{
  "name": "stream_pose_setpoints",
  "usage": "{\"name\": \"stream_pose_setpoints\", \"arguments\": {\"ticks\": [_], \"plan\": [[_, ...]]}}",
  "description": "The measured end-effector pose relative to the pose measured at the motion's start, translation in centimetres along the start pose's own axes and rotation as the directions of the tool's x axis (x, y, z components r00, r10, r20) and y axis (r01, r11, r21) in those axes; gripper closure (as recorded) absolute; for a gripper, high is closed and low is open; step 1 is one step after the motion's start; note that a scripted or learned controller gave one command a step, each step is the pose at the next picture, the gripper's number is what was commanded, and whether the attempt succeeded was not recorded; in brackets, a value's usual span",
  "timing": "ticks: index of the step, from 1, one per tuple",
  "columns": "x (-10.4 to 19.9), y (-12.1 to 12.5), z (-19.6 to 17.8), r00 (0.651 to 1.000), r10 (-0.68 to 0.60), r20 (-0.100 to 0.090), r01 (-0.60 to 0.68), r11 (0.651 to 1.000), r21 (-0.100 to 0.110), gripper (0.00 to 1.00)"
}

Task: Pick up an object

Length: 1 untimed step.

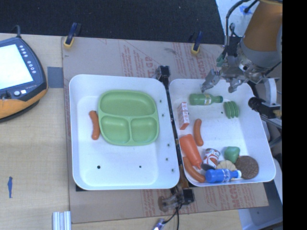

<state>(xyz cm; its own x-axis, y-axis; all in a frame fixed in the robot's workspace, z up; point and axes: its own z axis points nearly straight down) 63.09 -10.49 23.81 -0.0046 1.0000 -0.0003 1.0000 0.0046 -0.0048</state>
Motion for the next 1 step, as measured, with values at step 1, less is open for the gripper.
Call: {"name": "stream_pose_setpoints", "arguments": {"ticks": [1], "plan": [[0.44, -5.47, 9.53, 1.000, -0.001, 0.001, 0.001, 1.000, 0.002, 0.00]]}}
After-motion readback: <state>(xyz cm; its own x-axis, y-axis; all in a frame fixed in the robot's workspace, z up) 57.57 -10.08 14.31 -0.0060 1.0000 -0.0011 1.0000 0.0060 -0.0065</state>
